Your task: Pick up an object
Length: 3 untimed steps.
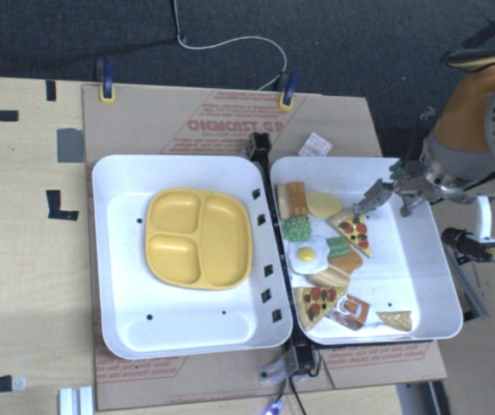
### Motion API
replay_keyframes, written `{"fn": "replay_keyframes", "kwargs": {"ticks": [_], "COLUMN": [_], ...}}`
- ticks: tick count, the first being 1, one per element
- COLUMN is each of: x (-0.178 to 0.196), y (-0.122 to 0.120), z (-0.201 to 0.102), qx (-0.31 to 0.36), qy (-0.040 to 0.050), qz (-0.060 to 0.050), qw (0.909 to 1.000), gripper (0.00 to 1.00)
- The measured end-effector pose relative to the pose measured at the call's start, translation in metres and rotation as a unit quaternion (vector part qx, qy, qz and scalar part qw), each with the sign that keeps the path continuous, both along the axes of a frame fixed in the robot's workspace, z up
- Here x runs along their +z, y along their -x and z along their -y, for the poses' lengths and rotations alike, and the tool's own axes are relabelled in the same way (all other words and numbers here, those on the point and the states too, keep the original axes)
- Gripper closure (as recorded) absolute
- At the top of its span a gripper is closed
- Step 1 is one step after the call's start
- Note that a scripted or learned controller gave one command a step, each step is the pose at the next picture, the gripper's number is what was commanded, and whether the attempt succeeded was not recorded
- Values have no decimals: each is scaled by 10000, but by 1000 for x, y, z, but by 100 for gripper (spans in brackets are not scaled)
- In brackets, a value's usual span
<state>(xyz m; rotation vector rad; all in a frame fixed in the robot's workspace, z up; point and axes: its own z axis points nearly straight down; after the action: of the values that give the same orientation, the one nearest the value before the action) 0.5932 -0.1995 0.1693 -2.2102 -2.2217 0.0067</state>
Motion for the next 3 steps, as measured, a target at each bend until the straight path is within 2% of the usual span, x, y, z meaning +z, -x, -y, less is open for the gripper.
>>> {"fn": "replay_keyframes", "kwargs": {"ticks": [1,2,3], "x": [-83,-86,-87], "y": [-29,-63,-73], "z": [-49,-92,-97], "qx": [2,-34,-24], "qy": [25,31,73], "qz": [19,18,-31], "qw": [10000,10000,10000], "gripper": [0,0,0]}}
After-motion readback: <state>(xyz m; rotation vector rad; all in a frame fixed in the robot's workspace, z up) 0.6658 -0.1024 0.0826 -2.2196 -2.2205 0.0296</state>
